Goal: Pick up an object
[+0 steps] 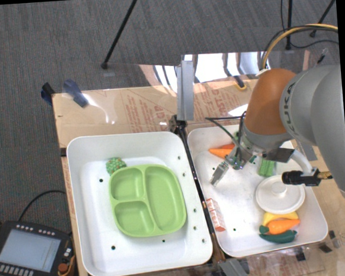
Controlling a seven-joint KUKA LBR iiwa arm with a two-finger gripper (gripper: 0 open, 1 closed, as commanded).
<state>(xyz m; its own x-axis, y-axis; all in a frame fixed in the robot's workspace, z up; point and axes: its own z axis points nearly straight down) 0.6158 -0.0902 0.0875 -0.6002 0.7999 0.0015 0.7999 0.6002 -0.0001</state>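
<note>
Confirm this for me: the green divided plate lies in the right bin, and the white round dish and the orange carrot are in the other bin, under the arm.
Not quite. The camera view shows the green divided plate in the left bin, not the right one. The rest stands: the white round dish and the orange carrot are in the other bin, under the arm.

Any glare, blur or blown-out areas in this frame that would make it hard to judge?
Camera view: strong glare on the clear sheet behind the bins; the two shallow white bins run bright, so the white round plate nearly blends in; the grey two-finger hand is small and soft; the green divided plastic tray reads sharply.
</note>
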